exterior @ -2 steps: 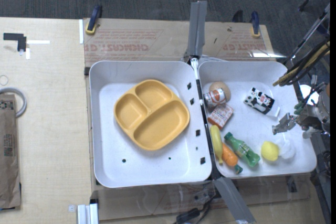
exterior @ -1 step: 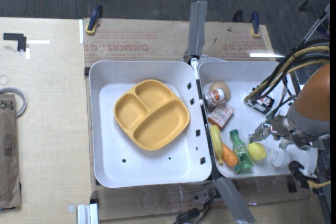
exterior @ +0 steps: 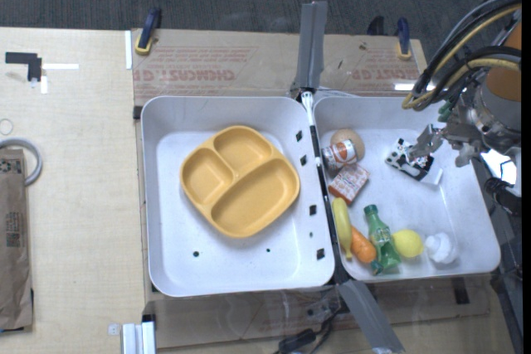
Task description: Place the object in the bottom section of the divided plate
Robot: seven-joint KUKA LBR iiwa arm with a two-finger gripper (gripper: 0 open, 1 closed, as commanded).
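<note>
Jaws' state: cannot tell. Gripper (exterior: 412, 157) hovers right of the can (exterior: 341, 151); picking comes next, then the divided plate (exterior: 240, 180).

Your grey arm with its orange wrist band (exterior: 503, 87) reaches in from the right edge, with black and yellow cables looping over its upper side. At its end you see the black-and-white two-finger gripper (exterior: 408, 159), lying low and pointing left. Whether its fingers are spread or closed is too small to tell.
</note>
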